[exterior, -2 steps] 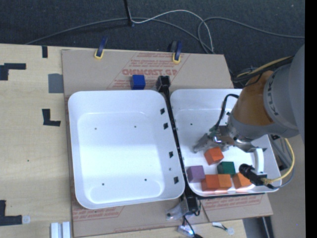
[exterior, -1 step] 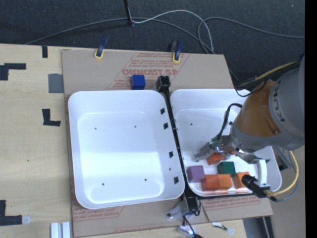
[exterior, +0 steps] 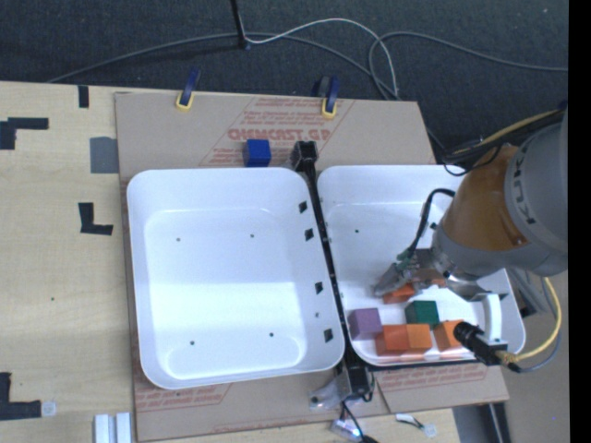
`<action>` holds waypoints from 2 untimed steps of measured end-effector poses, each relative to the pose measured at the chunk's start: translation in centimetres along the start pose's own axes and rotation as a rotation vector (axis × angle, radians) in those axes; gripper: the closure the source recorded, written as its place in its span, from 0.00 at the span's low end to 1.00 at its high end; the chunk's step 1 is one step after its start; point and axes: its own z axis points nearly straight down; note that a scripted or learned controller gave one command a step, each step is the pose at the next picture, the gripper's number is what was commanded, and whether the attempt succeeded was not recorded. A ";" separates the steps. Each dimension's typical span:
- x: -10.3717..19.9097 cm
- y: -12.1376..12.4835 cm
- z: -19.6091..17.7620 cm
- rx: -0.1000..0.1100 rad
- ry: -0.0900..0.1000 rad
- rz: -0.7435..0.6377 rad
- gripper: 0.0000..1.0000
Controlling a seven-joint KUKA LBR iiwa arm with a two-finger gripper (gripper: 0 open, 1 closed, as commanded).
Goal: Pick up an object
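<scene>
Over the right bin (exterior: pixel 388 185) you see the gripper (exterior: pixel 395 284) low, an orange block (exterior: pixel 400 294) at its fingertips; whether it's clamped, you can't tell. Purple (exterior: pixel 366 321) and green (exterior: pixel 422 312) blocks lie near.

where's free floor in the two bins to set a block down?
Left bin: whole floor bare, wall to wall. Right bin: bare across the far half, between the divider and the arm. Crowded along its near wall: purple block, orange blocks, green block, with the hand just above them.
</scene>
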 end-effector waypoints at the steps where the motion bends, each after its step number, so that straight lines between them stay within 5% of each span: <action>1: 10.5 1.0 -9.3 -0.008 0.003 -0.010 1.00; 2: 16.9 -0.1 -8.9 0.001 0.001 -0.005 1.00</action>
